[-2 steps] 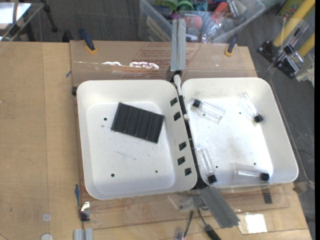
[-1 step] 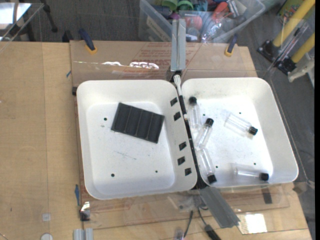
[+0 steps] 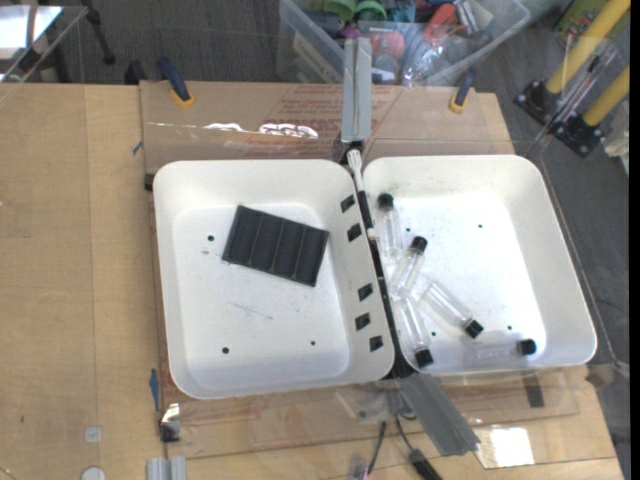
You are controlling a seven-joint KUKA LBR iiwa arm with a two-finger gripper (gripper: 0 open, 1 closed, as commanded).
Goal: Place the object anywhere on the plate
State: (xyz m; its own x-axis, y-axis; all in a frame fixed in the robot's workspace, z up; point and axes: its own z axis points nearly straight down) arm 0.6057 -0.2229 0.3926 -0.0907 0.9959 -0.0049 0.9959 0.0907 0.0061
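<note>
A black ridged rectangular plate lies flat in the left white bin, toward its upper middle, turned slightly clockwise. Several clear plastic vials with black caps lie in the right white bin, clustered along its left side. One vial is near the divider, another is just below it, and a third lies slanted toward the bin's lower middle. One more vial rests by the front wall. Nothing lies on the plate.
A clear tub of colourful items stands behind the bins. Yellow and black gear sits at the back right. Black clips line the ridge between the bins. Bare wooden bench extends to the left.
</note>
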